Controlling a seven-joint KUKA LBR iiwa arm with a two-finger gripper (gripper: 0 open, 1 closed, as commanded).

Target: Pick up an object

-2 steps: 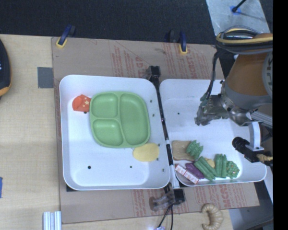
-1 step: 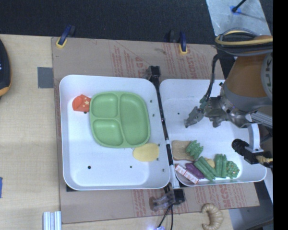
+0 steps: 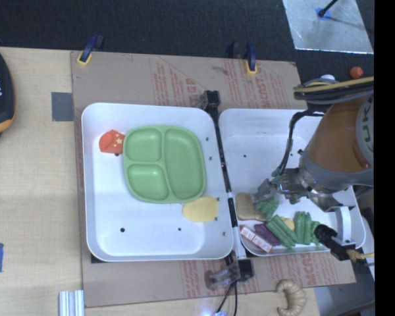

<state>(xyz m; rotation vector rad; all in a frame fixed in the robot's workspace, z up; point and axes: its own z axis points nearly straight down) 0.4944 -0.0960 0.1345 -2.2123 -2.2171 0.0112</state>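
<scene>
At the near edge of the counter (image 3: 33,242) a curled tan shrimp-like toy (image 3: 291,296) lies on the brown cardboard sheet (image 3: 151,78), just outside the right bin (image 3: 250,127). In that bin's near corner sits a heap of play food: a purple piece (image 3: 278,232), a ribbed green piece (image 3: 304,228), a pink-and-white wrapped bar (image 3: 257,236) and a pale tan slice (image 3: 245,207), all touching or overlapping. The pincer (image 3: 268,195) hangs over the far edge of this heap, just beside a green leafy piece (image 3: 268,207); whether it is clenched or released cannot be told, and nothing can be seen clearly between its tips. The grey arm with its orange band (image 3: 336,140) covers the bin's right side. In the left bin (image 3: 92,176) a green divided plate (image 3: 164,163) lies in the middle, a red toy with a yellow star (image 3: 111,141) touching its far left edge and a yellow lemon-like piece (image 3: 200,209) at its near right corner.
</scene>
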